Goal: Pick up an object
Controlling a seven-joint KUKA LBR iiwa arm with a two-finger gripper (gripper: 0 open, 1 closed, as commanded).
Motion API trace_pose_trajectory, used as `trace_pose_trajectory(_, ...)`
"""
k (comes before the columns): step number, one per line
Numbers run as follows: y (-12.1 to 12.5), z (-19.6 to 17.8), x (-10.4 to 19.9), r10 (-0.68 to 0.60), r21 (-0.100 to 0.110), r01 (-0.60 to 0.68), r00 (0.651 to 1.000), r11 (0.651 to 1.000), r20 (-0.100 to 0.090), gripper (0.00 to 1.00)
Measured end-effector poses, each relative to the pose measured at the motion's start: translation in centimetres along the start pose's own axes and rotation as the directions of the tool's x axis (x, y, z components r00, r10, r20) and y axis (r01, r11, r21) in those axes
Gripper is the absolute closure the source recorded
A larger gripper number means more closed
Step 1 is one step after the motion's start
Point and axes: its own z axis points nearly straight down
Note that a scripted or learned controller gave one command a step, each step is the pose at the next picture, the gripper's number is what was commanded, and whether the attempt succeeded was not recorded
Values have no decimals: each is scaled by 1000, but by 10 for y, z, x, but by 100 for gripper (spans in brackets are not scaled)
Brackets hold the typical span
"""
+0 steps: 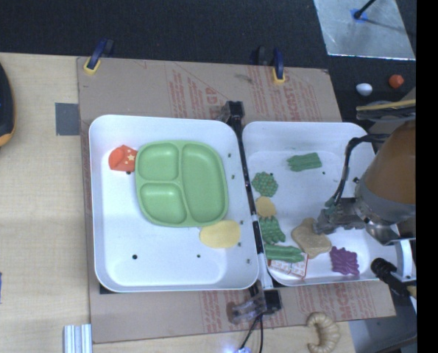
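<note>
Nearest the camera, a curled tan ridged object lay on the brown cardboard sheet, just past the near edge of the right white bin. Along that bin's near edge sat a white-and-red packet with a long green piece on it, and a purple knobbly toy toward the near right corner. A flat tan stone-shaped piece lay just beyond — the gripper hung right at its far right edge, and whether its fingers were parted or closed could not be told; nothing was seen between them. By the bin's left wall ran a dark green ridged piece, a small yellow lump and a green leafy piece, with a green oblong toward the far edge.

In the left white bin, a pale yellow oval slice lay touching the near right corner of the light green three-compartment plate. A red round toy with a yellow star sat by the far left corner — just beside the plate.
</note>
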Motion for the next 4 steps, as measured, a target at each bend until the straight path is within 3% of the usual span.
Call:
trace_pose_trajectory(1,2,-98,-20,6,-5,-6,1000,1000,2,100)
trace_pose_trajectory(2,1,-93,-19,5,1,-5,1000,1000,0,0)
trace_pose_trajectory(3,60,-88,77,-5,-2,5,1000,1000,0,0)
trace_pose_trajectory(4,-6,-77,27,9,8,-9,1000,1000,0,0)
